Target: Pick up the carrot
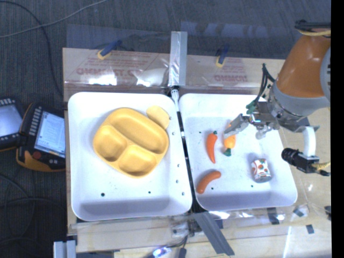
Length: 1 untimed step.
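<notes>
Open, empty gripper (pixel 234 127) hovers just above the small orange plastic carrot (pixel 230 142); centre, descend straight, close across its width.

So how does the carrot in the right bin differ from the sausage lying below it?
The carrot is bright orange with a green top; the sausage is a duller orange-brown with no green. The carrot tapers to a point and lies nearly up-down in the view; the sausage is rounded at both ends, slightly curved, and lies on a slant. The carrot sits nearer the gripper. Both lie loose in the right bin.
</notes>
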### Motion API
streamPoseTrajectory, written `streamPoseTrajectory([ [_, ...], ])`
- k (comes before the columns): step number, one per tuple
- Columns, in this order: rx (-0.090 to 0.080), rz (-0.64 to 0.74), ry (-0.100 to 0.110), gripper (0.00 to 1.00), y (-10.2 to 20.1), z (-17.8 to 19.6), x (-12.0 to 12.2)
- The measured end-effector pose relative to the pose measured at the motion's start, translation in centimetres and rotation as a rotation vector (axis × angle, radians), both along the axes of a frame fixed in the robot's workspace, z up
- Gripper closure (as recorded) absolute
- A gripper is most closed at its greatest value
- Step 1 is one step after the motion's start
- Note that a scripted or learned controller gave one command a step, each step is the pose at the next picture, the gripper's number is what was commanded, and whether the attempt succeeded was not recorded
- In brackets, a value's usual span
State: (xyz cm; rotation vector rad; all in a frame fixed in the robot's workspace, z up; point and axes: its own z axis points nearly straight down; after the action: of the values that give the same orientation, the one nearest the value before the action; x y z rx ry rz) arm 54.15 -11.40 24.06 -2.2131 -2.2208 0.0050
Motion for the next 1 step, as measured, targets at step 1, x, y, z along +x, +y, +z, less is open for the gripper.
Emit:
streamPoseTrajectory([
  [1,0.001,0.304,-0.002,0.0,-1.98,-10.51,6.18],
])
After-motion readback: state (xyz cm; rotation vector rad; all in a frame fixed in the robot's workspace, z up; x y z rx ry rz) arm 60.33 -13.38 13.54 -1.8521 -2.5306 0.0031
